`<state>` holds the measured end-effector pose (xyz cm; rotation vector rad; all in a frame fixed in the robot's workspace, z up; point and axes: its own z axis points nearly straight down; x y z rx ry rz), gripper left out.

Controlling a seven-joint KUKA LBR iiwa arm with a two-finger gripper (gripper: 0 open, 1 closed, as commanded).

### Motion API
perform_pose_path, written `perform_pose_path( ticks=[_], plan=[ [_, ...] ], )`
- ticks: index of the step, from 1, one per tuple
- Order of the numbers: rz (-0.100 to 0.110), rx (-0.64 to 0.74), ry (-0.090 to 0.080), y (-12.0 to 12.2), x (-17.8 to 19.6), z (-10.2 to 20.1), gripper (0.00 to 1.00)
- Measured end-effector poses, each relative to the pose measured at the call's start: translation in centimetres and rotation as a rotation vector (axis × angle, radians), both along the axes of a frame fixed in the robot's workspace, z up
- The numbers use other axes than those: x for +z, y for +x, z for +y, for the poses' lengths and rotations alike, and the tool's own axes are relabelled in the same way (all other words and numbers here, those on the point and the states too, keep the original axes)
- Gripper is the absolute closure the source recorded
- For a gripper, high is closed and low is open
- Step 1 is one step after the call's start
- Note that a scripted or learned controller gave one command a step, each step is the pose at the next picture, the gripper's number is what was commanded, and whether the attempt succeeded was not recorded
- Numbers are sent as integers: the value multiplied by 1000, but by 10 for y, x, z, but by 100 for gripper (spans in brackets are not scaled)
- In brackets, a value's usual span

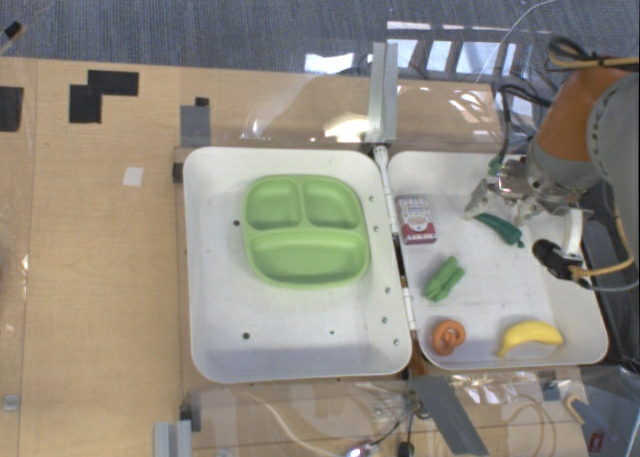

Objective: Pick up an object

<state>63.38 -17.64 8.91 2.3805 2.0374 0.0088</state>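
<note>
In the right bin (pixel 560 340), the claw (pixel 503 203) hangs at the upper right, fingers spread — a dark green object (pixel 500 228) lies just beneath, not gripped. Nearby: red-white carton (pixel 415 219), green pod (pixel 443 279), orange ball (pixel 447 336), banana (pixel 529 336). Left bin (pixel 215 275) — green divided plate (pixel 305 230).

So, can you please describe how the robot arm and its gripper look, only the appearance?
The arm is a thick rounded grey body with an orange band above the wrist. Black cables loop around it, and a thin white cable runs up behind it. The gripper is a small metallic silver part with thin fingers and some dark green at its tip.
</note>
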Motion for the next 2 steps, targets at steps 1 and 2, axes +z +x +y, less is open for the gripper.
perform_pose_path(
  ticks=[1,2],
  plan=[
    [1,-68,1,11,-1,-11,0],
    [-1,-48,2,-25,1,-6,0]
  ],
)
